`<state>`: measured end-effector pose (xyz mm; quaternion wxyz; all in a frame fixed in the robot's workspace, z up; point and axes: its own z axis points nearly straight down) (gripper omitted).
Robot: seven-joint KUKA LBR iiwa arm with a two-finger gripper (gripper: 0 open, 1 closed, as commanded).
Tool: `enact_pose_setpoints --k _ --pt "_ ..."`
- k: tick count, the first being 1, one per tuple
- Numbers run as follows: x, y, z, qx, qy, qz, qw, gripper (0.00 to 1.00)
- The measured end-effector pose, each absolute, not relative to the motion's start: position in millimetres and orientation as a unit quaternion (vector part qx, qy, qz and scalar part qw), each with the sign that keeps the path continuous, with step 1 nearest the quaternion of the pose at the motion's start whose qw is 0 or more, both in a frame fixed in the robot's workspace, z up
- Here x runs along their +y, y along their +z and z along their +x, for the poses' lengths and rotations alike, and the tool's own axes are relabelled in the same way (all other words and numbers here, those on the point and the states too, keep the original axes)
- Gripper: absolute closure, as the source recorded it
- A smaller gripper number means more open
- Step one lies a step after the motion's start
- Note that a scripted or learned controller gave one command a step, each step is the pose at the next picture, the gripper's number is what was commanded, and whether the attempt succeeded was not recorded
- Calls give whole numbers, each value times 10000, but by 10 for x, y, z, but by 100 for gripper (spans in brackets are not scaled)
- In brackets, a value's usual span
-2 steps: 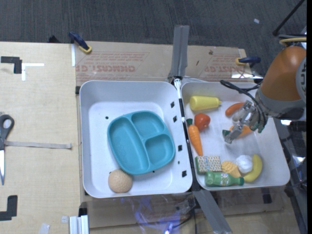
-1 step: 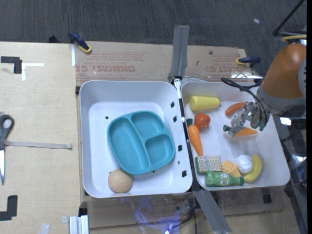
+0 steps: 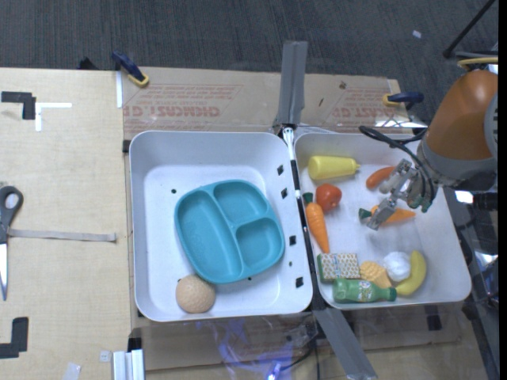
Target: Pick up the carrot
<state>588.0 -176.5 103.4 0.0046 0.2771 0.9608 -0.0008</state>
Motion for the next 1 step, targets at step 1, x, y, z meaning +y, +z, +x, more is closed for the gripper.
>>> enact_pose_setpoints --k 1 --pt "-1277 923 5899 9449 0 3275 8 0"
